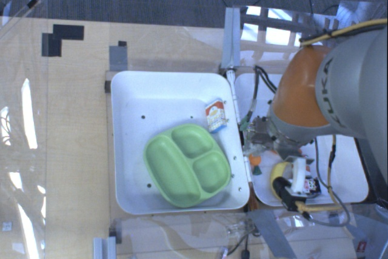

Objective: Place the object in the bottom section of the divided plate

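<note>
A light green divided plate (187, 164) lies in the left bin (130, 130), with one long section on its left and two smaller ones on its right. A small white carton with orange and blue print (215, 116) leans against that bin's right wall, just beyond the plate's upper right rim. My gripper (259, 137) hangs low over the left edge of the right bin (357, 182), under the orange wrist band. Below it, on the bin floor, are a small orange piece (254, 161) and a small green piece (256, 171).
The wall between the two bins (238, 130) runs right beside the gripper. Cables hang from the wrist over the right bin. A metal frame (230, 39) stands behind the bins. Bare wooden bench (60, 161) spreads to the left.
</note>
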Robot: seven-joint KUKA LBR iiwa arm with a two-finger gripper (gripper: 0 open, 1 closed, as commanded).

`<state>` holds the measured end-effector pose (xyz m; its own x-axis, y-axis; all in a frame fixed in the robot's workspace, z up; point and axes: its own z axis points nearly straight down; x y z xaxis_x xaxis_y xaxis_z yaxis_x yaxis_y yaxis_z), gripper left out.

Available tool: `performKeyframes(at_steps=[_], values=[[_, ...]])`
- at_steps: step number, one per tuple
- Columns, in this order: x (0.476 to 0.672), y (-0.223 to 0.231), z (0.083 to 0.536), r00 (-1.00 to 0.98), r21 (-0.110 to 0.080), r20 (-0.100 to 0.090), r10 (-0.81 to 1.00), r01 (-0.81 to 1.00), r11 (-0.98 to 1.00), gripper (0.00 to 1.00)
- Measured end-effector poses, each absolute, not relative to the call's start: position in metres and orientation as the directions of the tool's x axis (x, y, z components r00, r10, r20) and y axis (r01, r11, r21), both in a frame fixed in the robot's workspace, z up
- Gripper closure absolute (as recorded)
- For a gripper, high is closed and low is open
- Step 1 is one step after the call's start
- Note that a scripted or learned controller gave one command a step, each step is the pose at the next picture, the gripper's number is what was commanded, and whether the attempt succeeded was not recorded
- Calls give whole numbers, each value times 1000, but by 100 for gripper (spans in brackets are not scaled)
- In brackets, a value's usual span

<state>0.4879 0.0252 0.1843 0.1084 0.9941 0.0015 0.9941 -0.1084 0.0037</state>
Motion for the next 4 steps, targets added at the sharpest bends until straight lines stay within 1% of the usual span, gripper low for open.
performKeyframes(at_steps=[1, 2, 3, 4], values=[[488, 104, 201, -102, 4, 0, 995, 995, 102, 100], [487, 128, 188, 204, 1, 1, 979, 979, -204, 100], [531, 164, 114, -5, 39, 11, 1000, 999, 5, 100], [508, 148, 108, -172, 76, 6, 985, 982, 171, 100]])
